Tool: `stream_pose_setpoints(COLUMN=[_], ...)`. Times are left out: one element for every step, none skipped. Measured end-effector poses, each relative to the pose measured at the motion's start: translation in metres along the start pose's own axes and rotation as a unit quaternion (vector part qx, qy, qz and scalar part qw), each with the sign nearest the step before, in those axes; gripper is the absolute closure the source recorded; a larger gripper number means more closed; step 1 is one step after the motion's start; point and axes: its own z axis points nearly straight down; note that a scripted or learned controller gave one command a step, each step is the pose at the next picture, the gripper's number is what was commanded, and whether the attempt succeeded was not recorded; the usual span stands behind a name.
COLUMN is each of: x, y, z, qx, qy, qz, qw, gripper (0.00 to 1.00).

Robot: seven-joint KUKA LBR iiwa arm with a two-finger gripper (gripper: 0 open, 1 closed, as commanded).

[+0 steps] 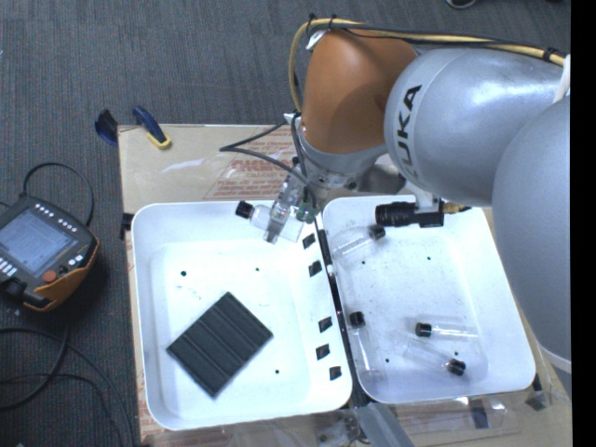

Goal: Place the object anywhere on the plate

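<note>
A dark ribbed square plate [221, 343] lies flat in the left bin [154, 250], toward its front. My gripper [284, 217] hangs over the back right part of that bin, close to the divider. A clear vial [261, 217] sits crosswise between its fingers, and the vial's black cap [244, 209] sticks out to the left. The gripper is shut on this vial. It is well behind the plate and to its right, apart from it.
The right bin [494, 277] holds several clear vials with black caps, one near its back left [358, 240] and one toward the front [438, 329]. Black clips [323, 324] line the divider. A teach pendant [42, 250] lies left of the bench.
</note>
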Motion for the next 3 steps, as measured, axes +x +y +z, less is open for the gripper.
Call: stream_pose_setpoints(x=[0.081, 0.094, 0.06], y=[-0.011, 0.078, 0.113], z=[-0.171, -0.142, -0.192], qx=[0.0, 0.0, 0.0], qy=[0.0, 0.0, -0.001], qz=[-0.028, -0.201, -0.216], qw=[0.9996, 0.9797, 0.9764], gripper=[1.0, 1.0, 1.0])
